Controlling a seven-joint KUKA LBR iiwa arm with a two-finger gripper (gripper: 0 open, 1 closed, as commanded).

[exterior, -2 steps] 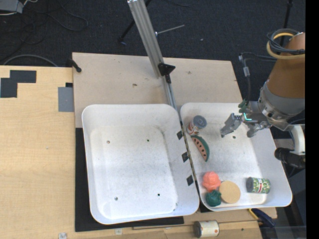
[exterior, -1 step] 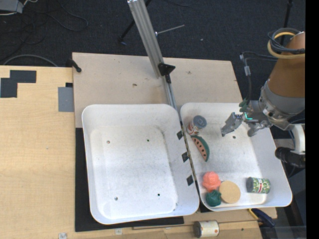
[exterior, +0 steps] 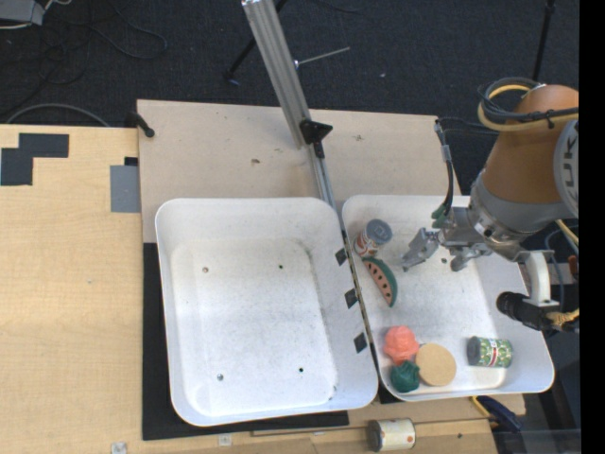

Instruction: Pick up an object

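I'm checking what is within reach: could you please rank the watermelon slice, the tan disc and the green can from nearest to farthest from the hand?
From the hand:
1. Watermelon slice, by the bin divider.
2. Tan disc, bin's near edge.
3. Green can, near right corner; too close to the disc to call.

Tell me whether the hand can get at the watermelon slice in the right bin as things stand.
Probably yes. The hand hangs over the right bin, just right of the watermelon slice. The slice lies bare on the floor, though close to the bin's left wall and a small can, which may crowd a grasp.
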